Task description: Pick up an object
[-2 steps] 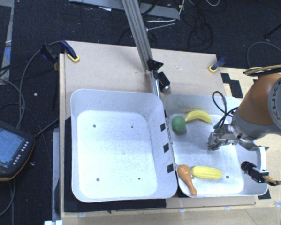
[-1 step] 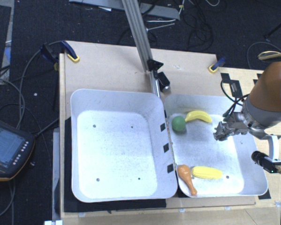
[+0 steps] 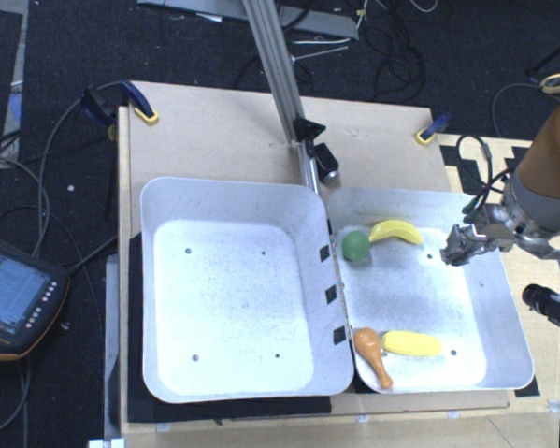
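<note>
The gripper (image 3: 456, 251) hangs at the right side of the frame, over the upper right part of the right bin (image 3: 500, 314). It looks dark and small here, and I cannot tell if it is clenched or released; nothing is seen inside it.

All the objects lie on the floor of the right bin. A yellow banana (image 3: 395, 232) is at the upper middle, and a green ball (image 3: 356, 246) lies just beside it on the left. At the lower left of this bin there is an orange carrot-like toy (image 3: 373, 354), and a yellow oblong toy (image 3: 411, 344) is touching or almost touching it on the right. The left bin (image 3: 159, 212) sits beside it on the counter (image 3: 220, 122).

As I judge it, no object is lifted yet. The whole pick remains: to choose one object, go down, close and raise. The banana is the nearest one to the gripper.
</note>
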